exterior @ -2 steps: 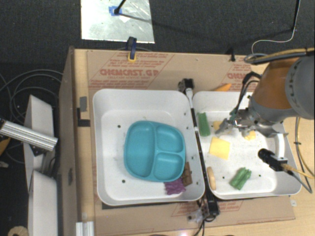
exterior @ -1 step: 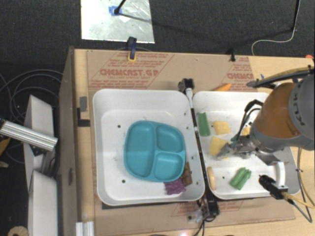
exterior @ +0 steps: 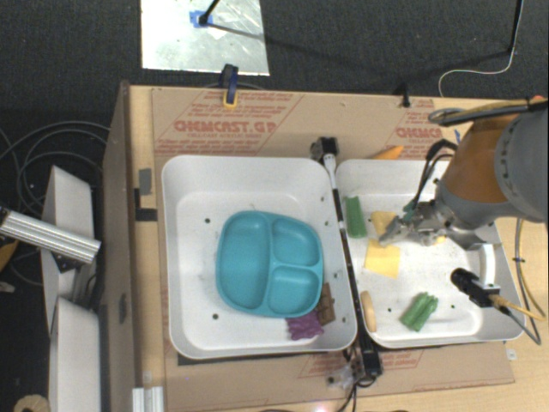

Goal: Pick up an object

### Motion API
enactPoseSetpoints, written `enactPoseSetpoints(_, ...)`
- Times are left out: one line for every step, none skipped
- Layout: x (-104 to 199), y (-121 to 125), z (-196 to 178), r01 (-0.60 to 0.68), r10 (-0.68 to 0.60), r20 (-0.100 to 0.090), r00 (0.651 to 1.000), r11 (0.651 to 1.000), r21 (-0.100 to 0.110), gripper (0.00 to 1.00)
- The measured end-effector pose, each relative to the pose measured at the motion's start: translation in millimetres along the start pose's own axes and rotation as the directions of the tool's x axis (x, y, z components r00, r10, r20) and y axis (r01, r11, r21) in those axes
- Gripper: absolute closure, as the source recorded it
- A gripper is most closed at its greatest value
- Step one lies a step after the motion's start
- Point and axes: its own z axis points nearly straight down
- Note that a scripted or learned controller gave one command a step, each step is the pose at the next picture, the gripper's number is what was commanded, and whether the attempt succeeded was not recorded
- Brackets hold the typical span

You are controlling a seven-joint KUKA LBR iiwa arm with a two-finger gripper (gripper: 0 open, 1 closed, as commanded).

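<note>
My gripper [exterior: 396, 229] is low in the right bin [exterior: 446, 333], reaching in from the right over its middle left part. Its tip is right against a small yellow piece [exterior: 379, 222], and whether it touches the piece is unclear. Just below lies a flat yellow square [exterior: 383, 261]. An upright green block [exterior: 352, 215] stands by the bin's left wall. A ridged green object [exterior: 419, 310] lies near the front of the bin.
The left bin [exterior: 193, 230] holds a teal divided plate [exterior: 270, 263], with a purple item [exterior: 302, 325] and a brown item [exterior: 327, 306] at its front right. A tan stick [exterior: 368, 310] lies at the right bin's front left wall. An orange bit [exterior: 390, 153] sits behind the right bin.
</note>
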Motion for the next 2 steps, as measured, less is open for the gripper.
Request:
enactPoseSetpoints(30.4,-41.7,1.4,-0.002,0.003,-0.004,1.000,1.000,0.010,0.00)
enactPoseSetpoints(9.7,32.4,0.1,0.001,-0.001,0.001,1.000,1.000,-0.001,0.00)
